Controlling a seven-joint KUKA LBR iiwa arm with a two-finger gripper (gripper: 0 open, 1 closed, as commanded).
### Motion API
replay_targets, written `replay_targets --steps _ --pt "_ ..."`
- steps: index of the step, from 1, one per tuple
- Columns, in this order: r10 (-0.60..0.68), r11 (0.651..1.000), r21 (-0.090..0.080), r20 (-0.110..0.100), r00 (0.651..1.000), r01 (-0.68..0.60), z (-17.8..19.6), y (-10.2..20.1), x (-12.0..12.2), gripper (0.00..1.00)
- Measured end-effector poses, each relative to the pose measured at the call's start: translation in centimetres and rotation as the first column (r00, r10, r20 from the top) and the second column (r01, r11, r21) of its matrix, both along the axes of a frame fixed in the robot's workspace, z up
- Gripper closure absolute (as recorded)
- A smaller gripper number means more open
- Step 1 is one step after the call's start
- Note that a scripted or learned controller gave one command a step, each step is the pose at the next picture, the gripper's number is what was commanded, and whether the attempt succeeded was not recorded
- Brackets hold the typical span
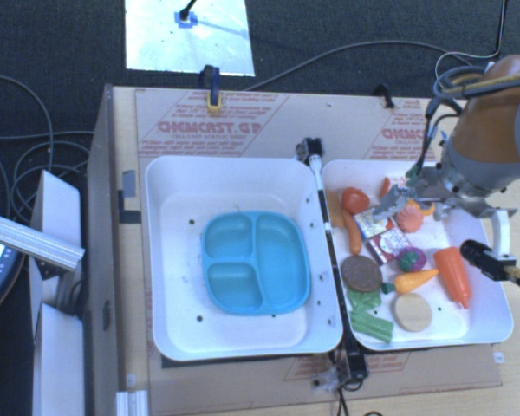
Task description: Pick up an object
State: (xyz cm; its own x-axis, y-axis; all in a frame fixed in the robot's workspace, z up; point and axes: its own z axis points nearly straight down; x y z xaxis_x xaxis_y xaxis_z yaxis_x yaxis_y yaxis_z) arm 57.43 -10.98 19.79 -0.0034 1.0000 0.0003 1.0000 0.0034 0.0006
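Note:
The right bin holds several toy foods. Among them are a red tomato, a thin orange carrot, a snack packet, a red packet, a purple piece, a brown patty, a yellow-orange piece, a fat orange carrot, a beige disc and green pieces. My gripper hangs low over the bin's back part, just right of the tomato and above the snack packet, next to a pink piece. Nothing shows as held.
The left bin holds a blue divided plate. A black divider bar runs between the bins. The grey arm with its orange band enters from the right over the right bin's back corner. Cables lie behind the bench.

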Motion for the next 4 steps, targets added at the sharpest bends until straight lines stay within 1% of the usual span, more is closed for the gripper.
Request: replay_targets --steps 1,2,3,4 --pt "-0.002 1.0 -0.002 0.008 1.0 0.002 -10.7 2.2 -1.9 0.0" --pt "0.001 1.0 -0.001 0.006 1.0 -0.001 -1.2 3.1 9.0 0.0" --pt "-0.002 1.0 -0.001 -0.001 1.0 0.002 -9.4 2.1 9.0 0.0" --pt "0.002 1.0 -0.002 0.003 1.0 -0.002 -8.2 2.1 9.1 1.0"
